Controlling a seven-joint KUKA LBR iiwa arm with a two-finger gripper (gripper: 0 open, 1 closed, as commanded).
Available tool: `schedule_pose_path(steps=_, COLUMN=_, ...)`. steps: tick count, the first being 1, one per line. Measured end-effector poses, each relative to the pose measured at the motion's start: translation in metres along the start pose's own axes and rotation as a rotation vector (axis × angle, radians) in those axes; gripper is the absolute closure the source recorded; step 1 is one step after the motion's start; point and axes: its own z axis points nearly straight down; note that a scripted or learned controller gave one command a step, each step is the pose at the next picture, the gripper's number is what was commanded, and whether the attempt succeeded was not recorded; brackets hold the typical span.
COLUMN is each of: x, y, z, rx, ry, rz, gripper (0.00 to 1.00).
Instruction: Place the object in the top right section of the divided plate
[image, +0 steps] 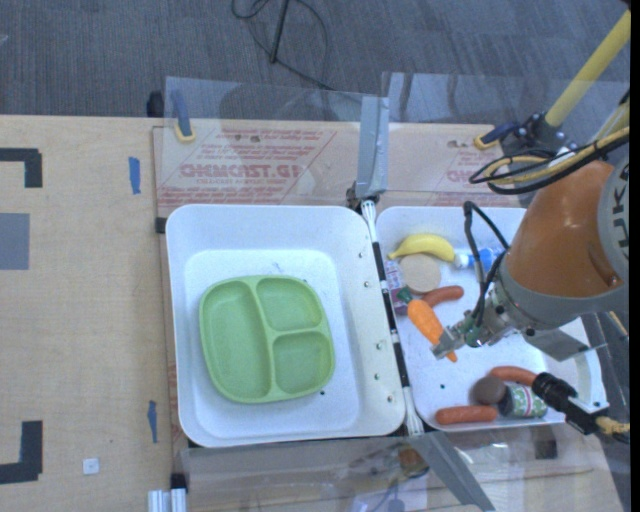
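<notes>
Well, from above the bench, the grey arm with its orange band leans in from the right over the right-hand bin (441, 386), and the gripper (452, 343) hangs low near that bin's middle. Its tip sits right at the lower end of an orange carrot (424, 319), which lies slanted on the bin floor and runs up and away from the gripper toward the divider between the bins. Whether the gripper is apart, together or clamped on the carrot, I cannot tell from this angle. Just beyond the carrot, further from the gripper, a short red sausage (443, 295) lies beside a pale round disc (420, 274), and past those a yellow banana (423, 245) rests near the bin's far edge. On the near side of the gripper, toward the bin's front wall, a brown round lump (488, 390) sits between two more red sausages, one (513, 375) above it and one (465, 414) along the front wall. Well off to the gripper's far side, across the divider, the left bin (200, 240) holds the green divided plate (235, 335). Its top right section (290, 303) is bare green, with the carrot well apart from it.
</notes>
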Motion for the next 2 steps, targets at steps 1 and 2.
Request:
schedule_pose_path(steps=1, x=0.1022, y=0.0673, z=-0.0307, rx=0.001, ry=-0.001, rz=0.204, gripper=1.00)
schedule_pose_path(steps=2, x=0.1029, y=0.0671, z=-0.0385, rx=0.005, ry=-0.002, rz=0.201, gripper=1.00)
